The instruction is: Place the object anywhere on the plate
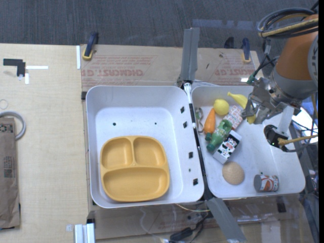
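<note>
Two blue clamps (90, 45) pin cardboard sheeting (131, 65) at the twelve o'clock side of the desk (40, 135). A brown paper bag (8, 171) lies at the desk's nine o'clock edge, with black-and-white tape marks (20, 68) toward ten o'clock.

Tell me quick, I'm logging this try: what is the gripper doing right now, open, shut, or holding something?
Gripper: cannot be told. It hangs over the right bin, close to the banana; nothing is seen in its grip.
</note>
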Available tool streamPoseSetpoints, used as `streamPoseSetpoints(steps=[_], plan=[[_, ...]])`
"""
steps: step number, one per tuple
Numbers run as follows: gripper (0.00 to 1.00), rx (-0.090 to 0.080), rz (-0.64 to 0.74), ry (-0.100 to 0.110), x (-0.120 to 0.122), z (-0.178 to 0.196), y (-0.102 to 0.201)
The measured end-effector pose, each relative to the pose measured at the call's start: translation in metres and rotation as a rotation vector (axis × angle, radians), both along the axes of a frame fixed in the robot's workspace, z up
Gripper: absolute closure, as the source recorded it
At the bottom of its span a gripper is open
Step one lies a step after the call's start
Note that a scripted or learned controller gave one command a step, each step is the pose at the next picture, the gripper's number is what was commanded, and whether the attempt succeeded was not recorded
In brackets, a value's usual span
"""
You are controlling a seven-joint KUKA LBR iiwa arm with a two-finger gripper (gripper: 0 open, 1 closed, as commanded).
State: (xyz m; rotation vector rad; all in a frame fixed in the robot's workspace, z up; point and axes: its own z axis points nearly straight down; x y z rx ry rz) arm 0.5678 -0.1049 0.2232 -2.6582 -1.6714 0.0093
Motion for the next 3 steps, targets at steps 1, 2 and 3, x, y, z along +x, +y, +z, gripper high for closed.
streamPoseSetpoints(steps=[1, 2, 3], plan=[[1.00, 0.000, -0.147, 0.001, -0.066, -0.033, 0.045], [1.00, -0.002, -0.302, -0.001, -0.072, -0.004, 0.140], [1.00, -0.004, -0.477, 0.000, -0.067, -0.041, 0.225]])
